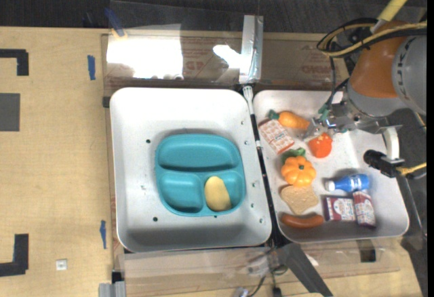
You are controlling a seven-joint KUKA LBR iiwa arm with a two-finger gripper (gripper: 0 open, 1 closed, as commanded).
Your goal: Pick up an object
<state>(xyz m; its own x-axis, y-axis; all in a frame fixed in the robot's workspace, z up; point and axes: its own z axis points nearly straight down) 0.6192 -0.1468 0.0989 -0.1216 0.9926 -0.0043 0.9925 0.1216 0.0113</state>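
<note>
Camera view, looking down at a slant: the arm point(397, 68) reaches in from the upper right of the frame, its gripper point(330, 121) low over the upper part of the right bin point(400, 224). Whether the fingers are wide or narrow I cannot tell; nothing shows between them. Nearest candidates are the small orange-red piece point(321, 145) just below the gripper and the orange carrot-like toy point(292, 119) to its left. Risk, as I judge it: things lie crowded there, so a descent could nudge the carton point(275, 135) or pinch two at once, or the round piece could squirt out. Also in the right bin: pumpkin point(298, 170), bread slice point(299, 199), sausage point(302, 221), blue bottle point(350, 184), two dark packets point(351, 208). The left bin point(129, 153) holds a teal divided tray point(183, 170) with a yellow potato-like lump point(217, 193) in its lower-right compartment.
</note>
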